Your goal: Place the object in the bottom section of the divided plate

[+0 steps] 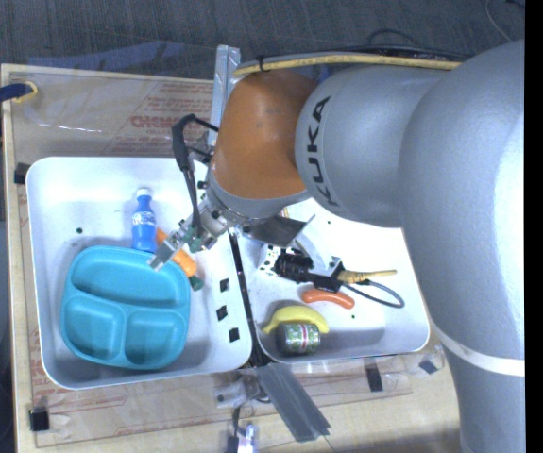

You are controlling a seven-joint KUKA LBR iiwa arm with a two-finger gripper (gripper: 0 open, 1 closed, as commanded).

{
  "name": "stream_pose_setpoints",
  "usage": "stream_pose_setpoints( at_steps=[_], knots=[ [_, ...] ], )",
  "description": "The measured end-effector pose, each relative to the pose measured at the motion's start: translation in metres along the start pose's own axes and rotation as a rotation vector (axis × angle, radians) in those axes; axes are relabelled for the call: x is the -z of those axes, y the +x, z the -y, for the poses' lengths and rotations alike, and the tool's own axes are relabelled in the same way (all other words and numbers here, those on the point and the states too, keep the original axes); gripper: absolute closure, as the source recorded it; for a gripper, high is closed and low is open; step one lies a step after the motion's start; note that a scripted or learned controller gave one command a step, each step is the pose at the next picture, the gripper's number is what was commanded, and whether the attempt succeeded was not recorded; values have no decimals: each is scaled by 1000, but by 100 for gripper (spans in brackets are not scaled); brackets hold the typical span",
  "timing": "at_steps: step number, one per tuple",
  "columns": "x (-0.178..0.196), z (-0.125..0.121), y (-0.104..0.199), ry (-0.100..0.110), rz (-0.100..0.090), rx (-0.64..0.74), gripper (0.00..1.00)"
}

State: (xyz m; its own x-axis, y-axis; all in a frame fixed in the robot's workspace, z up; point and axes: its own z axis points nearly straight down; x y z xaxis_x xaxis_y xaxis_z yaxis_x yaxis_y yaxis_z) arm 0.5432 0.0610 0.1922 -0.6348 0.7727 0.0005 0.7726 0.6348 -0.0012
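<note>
A light blue divided plate (125,308) lies in the left bin, with one long section at the top and two smaller ones at the bottom. My gripper (171,251) hangs over the plate's upper right rim. It is shut on a small orange object with a green bit (187,261), which pokes out on both sides of the fingers. The object sits at the plate's edge, just outside the top section. The big orange and grey wrist hides what lies behind it.
A blue bottle (143,221) lies just above the plate, left of the gripper. In the right bin are a red-orange piece (330,298), a yellow banana (297,318) and a green can (299,338). The left bin wall (37,215) is close to the plate.
</note>
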Motion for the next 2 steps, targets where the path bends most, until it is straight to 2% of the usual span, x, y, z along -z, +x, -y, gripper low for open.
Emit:
stream_pose_setpoints(
  at_steps=[2],
  knots=[
    [0,0,0,0,0,0,0]
  ],
)
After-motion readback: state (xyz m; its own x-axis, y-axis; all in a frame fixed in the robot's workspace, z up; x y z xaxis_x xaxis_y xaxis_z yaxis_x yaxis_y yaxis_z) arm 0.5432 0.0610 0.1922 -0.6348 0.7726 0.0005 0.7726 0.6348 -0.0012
